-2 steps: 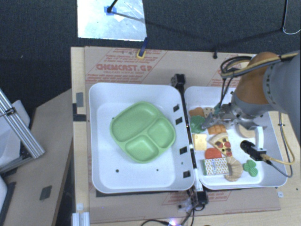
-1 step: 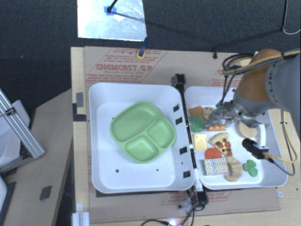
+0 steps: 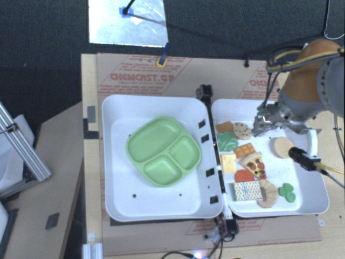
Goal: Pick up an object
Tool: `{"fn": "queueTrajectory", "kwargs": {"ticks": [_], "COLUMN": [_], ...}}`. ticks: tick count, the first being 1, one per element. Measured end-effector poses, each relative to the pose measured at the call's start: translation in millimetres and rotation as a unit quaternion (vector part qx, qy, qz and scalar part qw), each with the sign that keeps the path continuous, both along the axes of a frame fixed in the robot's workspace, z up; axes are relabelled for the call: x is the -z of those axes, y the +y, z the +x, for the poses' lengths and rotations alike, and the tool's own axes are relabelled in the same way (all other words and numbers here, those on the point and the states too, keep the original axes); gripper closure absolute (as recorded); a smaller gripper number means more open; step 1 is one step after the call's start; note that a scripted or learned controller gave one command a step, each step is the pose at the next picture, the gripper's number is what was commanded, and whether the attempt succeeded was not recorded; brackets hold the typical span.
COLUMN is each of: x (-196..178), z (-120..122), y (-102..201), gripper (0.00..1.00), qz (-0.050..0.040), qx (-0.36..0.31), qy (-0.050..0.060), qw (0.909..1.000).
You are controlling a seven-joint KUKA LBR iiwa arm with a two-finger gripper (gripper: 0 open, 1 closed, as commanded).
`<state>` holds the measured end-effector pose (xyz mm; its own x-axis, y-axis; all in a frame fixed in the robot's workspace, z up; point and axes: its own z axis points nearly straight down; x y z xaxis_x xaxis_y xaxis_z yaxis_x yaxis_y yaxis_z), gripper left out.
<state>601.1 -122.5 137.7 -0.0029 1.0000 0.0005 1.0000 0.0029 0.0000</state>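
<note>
- At right of frame, the gripper is held low over the right bin, beside a cookie.
- Its opening cannot be told.
- A green divided plate is seen in the left bin.

Even, bright overhead light; glare on the foil sheet; soft shadows, mild overall blur.

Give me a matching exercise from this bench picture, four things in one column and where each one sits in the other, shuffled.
Things:
1. green divided plate
2. chocolate chip cookie
3. pizza slice
4. end effector

Places:
A. right bin's far edge
B. middle of the right bin
C. left bin
D. far left part of the right bin

Pairs: 1-C, 2-D, 3-B, 4-A
</note>
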Motion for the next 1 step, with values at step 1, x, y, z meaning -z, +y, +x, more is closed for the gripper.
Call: {"fn": "queueTrajectory", "kwargs": {"ticks": [1], "x": [-39.9], "z": [6.9], "y": [-3.7], "gripper": [1.00], "qz": [-0.0001], "qx": [0.000], "qy": [0.000], "qw": [1.0000]}}
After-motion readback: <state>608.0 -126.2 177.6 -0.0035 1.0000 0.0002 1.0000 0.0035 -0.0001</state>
